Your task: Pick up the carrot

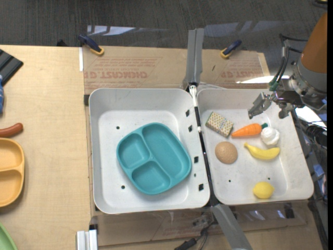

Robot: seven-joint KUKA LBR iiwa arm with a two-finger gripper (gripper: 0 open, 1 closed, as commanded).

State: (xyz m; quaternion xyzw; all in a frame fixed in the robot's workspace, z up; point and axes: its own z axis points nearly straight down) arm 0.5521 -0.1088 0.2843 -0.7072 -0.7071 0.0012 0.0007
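Camera view: carrot [246, 130] beside garlic [269, 135].

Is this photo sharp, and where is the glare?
Camera view: mostly sharp; the carrot and teal plate are crisp. Bright glare falls on the cardboard behind the right bin, by the gripper, whose outline is slightly soft.

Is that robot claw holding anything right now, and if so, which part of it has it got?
Nothing is held. The gripper hangs open above the right bin, with nothing between its fingers. The carrot lies in the bin just below it, untouched.
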